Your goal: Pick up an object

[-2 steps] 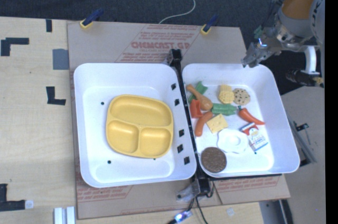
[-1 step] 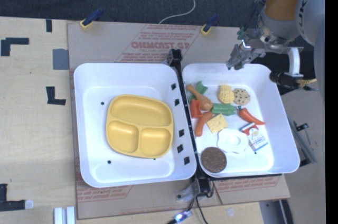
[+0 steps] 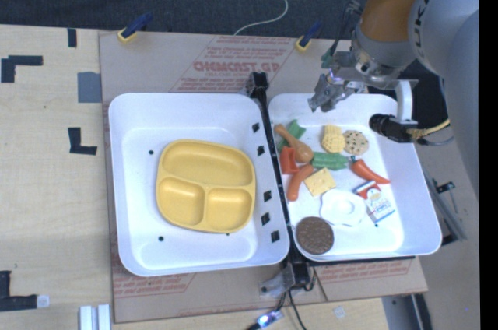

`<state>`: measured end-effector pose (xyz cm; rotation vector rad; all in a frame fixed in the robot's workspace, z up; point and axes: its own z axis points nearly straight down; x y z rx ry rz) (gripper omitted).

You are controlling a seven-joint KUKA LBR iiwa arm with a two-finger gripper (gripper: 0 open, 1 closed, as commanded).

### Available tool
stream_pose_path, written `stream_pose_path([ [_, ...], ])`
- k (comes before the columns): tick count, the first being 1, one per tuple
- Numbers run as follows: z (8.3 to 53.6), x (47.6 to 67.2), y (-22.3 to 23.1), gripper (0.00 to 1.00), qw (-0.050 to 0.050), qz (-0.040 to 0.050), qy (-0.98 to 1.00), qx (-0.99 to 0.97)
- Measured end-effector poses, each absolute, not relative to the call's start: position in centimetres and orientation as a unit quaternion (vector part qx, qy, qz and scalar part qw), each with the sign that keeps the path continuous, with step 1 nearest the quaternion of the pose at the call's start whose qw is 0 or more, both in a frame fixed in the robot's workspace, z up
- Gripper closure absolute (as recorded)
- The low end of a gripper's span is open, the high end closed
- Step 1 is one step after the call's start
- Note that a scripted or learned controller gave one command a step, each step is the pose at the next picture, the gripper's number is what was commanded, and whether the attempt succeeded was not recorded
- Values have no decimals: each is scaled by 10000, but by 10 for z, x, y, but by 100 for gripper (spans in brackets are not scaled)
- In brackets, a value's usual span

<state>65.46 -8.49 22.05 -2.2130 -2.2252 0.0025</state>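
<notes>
From above, we are seeing the arm (image 3: 420, 1) reaching in from the right, its gripper (image 3: 325, 96) hanging over the far left corner of the right bin (image 3: 416, 235); its finger state we cannot tell. Toy food is lying clustered in that bin: a cookie (image 3: 355, 142), a fried egg (image 3: 341, 208), a brown patty (image 3: 315, 234). A yellow tray (image 3: 205, 186) is sitting in the left bin (image 3: 124, 165), white margin surrounding it.
</notes>
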Motion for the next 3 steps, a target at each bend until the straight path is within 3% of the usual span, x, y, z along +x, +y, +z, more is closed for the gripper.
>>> stream_pose_path([
  [1, 215, 658, -32, 100, 10, 9, -7087, -7056],
  [2, 213, 642, 24, 100, 17, 7, -7093, -7049],
  [3, 214, 647, 46, 100, 6, 4, -7085, -7057],
])
